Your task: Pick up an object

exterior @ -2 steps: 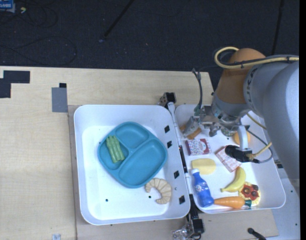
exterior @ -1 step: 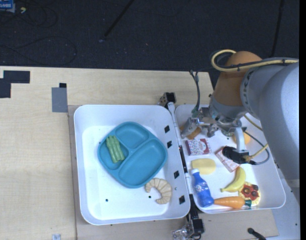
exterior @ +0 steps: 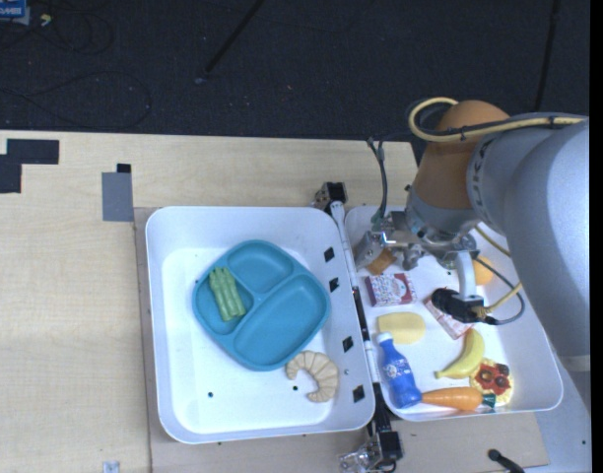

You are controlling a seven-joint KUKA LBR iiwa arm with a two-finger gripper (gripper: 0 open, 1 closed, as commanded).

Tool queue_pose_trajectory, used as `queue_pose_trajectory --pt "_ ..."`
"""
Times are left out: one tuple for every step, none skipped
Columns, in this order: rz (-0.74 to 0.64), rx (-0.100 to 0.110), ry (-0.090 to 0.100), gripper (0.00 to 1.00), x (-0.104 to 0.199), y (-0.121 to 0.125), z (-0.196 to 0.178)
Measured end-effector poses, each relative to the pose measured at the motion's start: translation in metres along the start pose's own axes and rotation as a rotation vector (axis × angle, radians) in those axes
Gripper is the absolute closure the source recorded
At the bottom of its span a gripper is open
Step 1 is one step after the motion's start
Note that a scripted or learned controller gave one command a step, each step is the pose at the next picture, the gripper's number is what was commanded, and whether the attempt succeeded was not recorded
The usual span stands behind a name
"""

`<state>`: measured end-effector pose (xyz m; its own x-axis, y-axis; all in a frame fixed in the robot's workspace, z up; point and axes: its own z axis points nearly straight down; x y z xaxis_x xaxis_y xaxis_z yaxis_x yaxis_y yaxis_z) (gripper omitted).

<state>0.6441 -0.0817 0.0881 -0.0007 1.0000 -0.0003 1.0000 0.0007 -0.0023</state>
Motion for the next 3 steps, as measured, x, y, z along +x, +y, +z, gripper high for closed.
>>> queue_pose_trajectory --pt "0.000 0.000 0.001 0.00 -0.0014 0.0001 0.0002" --pt "0.001 0.000 0.001 0.00 -0.0014 0.0001 0.0002" --pt "0.000 0.000 0.001 0.00 -0.0006 0.0001 0.0001"
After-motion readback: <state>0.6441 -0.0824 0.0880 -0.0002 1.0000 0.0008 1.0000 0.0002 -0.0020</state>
